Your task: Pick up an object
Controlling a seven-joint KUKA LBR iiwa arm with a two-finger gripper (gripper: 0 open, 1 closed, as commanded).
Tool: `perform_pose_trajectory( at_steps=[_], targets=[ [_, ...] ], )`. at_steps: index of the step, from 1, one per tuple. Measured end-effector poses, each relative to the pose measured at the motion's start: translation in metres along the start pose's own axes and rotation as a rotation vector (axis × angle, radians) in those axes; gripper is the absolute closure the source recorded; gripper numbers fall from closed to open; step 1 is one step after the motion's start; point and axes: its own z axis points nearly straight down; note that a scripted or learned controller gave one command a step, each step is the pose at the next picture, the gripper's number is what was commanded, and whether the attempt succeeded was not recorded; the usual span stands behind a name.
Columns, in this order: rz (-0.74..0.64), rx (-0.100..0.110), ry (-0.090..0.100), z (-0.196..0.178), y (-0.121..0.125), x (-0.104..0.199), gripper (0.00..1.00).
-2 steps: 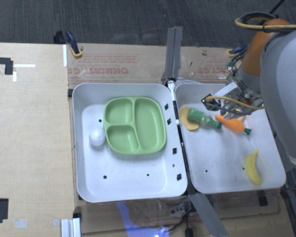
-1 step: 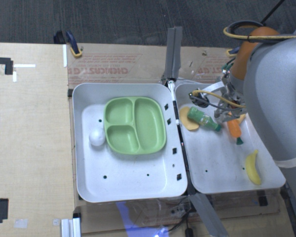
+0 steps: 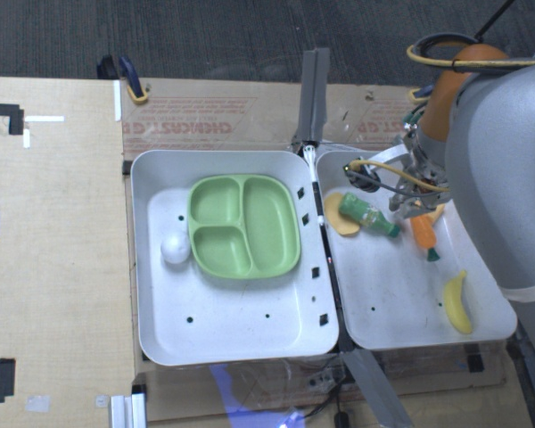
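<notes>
Fingers (image 3: 412, 199) of mine sit over the smooth green bottle (image 3: 369, 215) and orange carrot (image 3: 423, 231); their spread, I cannot tell.

Gripper (image 3: 408, 201) tips lost amid cables (image 3: 401, 178).

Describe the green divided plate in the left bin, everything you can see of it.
The green divided plate is a pale green, rounded-rectangle tray, plastic by its look, with raised ridges splitting it into three compartments: two smaller ones on its left half and one long one on the right. All three hold nothing. It lies flat, right side up, in the upper middle of the left bin. A small white ball sits against its left edge.
</notes>
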Motion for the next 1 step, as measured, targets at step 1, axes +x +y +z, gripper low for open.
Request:
perform_pose_trajectory(
  at_steps=[1],
  targets=[
    [-0.005,0.0,-0.003,-0.0089,-0.0002,-0.0003,1.0]
  ],
)
